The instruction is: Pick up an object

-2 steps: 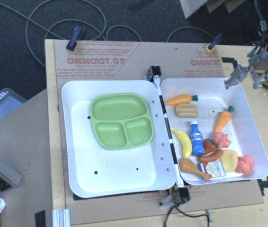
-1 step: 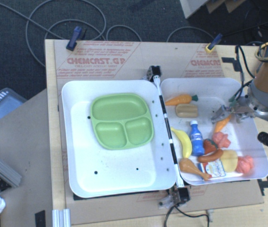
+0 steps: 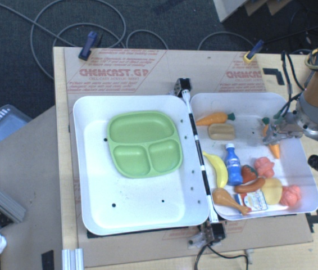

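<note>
My gripper (image 3: 276,131) hangs low over the far right side of the right bin (image 3: 249,102), under the grey wrist with its orange band. A small orange carrot (image 3: 274,149) pokes out just below it, and a bit of orange and green shows at its left side. Whether that carrot is gripped cannot be made out. Other toy foods lie in this bin: a larger carrot (image 3: 218,118), a tan bun (image 3: 221,131), a banana (image 3: 218,169), a blue bottle (image 3: 232,163), a sausage (image 3: 251,185), a drumstick (image 3: 229,198) and pink pieces (image 3: 264,166).
The left bin (image 3: 91,167) holds a green divided plate (image 3: 145,143). A black-and-white divider rail (image 3: 195,145) runs between the bins. Cables hang at the arm's left side (image 3: 287,72). Blue and yellow clamps (image 3: 88,45) hold the cardboard base.
</note>
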